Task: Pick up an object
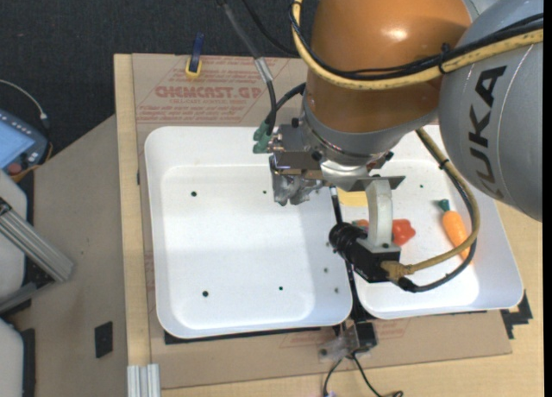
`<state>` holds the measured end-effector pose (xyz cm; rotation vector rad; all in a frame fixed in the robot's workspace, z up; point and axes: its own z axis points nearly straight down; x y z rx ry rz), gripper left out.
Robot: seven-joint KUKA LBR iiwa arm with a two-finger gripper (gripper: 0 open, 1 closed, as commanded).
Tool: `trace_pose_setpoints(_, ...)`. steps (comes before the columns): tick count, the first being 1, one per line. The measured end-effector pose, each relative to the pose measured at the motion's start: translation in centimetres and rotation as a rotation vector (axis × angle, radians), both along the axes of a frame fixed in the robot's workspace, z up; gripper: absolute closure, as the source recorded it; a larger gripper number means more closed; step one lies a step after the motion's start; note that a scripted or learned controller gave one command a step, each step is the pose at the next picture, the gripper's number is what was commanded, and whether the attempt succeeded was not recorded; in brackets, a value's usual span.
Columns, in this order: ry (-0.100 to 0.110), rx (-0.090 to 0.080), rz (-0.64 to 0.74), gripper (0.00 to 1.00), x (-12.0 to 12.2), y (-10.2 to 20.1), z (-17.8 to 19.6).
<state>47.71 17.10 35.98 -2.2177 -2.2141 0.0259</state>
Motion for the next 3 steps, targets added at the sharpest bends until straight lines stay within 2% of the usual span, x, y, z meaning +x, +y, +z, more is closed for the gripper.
trace_pose_setpoints(1, -0.025, 0.006, -0.005, 1.0, 0.3, -8.2, 6.7)
trace_pose_setpoints(2, -0.027, 0.009, 0.006, 1.0, 0.3, -4.1, 14.0)
trace_pose_setpoints(3, -0.026, 0.008, 0.004, 1.0, 5.6, -1.5, 17.2)
